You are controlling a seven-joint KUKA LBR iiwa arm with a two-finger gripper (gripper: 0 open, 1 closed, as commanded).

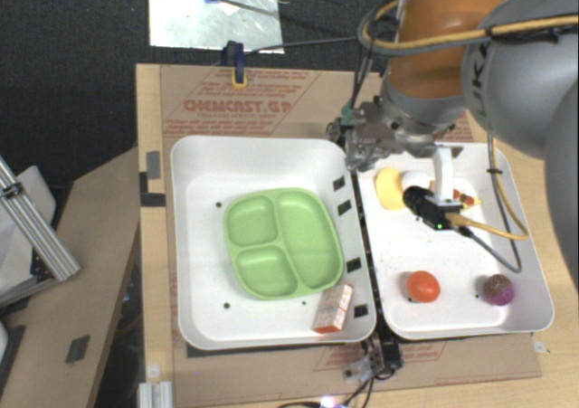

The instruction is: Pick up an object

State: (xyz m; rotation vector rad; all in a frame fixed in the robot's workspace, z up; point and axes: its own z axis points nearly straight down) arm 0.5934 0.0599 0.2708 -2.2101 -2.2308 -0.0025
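Brown cardboard sheet [271, 103] under two white bins, dark backdrop behind. Gripper [360, 151] hangs over the far end of the divide btw. the bins, by the right bin's [534, 298] corner; can't tell if it's spread or closed (too murky under the wrist). Right bin: yellow piece [389, 187] just beside gripper, orange ball [422, 286] and purple ball [497, 289] nr front edge. Left bin [194, 216]: green divided tray [282, 241], small carton [333, 308] at tray's front-right corner

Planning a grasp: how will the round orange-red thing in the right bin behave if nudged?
The orange-red thing looks round and smooth, so a nudge would probably roll it across the flat floor of the right bin. Nothing touches it, so little would stop it. Its curved sides may slip from a pinch.
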